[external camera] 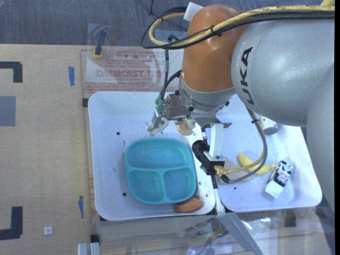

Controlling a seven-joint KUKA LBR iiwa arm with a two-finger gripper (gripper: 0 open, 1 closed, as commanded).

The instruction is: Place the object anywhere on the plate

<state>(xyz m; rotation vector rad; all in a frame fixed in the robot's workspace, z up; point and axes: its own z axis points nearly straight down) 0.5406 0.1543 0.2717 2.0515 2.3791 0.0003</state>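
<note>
A: Overhead view. Where does the object lie?

B: Probably the orange-brown piece point(188, 205), in the left bin point(106, 121) just beside the near rim of the teal plate point(159, 152), not on it. A small tan thing point(185, 125) under the wrist is too hidden to name

A: And the hand point(158, 120)?

B: It hangs over the bin just beyond the plate's far rim, well apart from the orange-brown piece. Whether it is clenched or released cannot be told, and nothing is seen in its grasp

A: Handling?

B: It looks light, rounded and smooth, perhaps a toy bread roll, so it is liable to roll or slip. Take it across the narrow middle, clear of the bin wall and the plate's rim
</note>
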